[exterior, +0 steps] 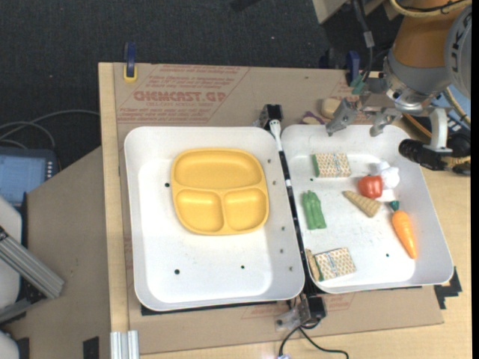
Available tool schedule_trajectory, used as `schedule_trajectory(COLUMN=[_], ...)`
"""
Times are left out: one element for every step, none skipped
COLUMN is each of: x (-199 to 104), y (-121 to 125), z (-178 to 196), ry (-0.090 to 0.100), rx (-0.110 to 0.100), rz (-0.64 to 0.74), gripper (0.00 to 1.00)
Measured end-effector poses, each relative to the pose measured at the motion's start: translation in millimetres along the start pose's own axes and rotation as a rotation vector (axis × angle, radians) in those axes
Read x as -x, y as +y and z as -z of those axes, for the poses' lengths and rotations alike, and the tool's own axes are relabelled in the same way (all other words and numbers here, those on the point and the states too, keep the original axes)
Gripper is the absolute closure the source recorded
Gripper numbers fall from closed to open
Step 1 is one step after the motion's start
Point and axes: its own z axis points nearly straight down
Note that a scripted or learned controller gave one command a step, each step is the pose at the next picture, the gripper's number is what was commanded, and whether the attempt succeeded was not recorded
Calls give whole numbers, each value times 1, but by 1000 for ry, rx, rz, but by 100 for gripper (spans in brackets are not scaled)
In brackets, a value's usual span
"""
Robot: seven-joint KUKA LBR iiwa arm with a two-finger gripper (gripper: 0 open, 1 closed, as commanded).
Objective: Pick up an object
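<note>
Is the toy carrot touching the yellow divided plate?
Apart. The camera view shows the toy carrot in the right bin and the yellow divided plate in the left bin.

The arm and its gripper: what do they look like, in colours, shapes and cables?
The arm is thick and rounded, with a broad orange band above a grey wrist and dark lettering partly visible on its side. The gripper is small, of grey metal, with two thin fingers. Dark cables run along the arm near the wrist.

So the tabletop (187, 96) is a brown board with red print on it, and a yellow three-compartment plate (220, 190) sits in the left white bin (150, 260). There's a blue clamp (131, 62) on the far left corner and dark carpet (75, 21) beyond it.
</note>
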Motion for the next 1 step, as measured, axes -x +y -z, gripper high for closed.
schedule_trajectory(x=[33], y=[6], z=[-148], ry=[4], rx=[-1], rz=[-5], gripper=[0])
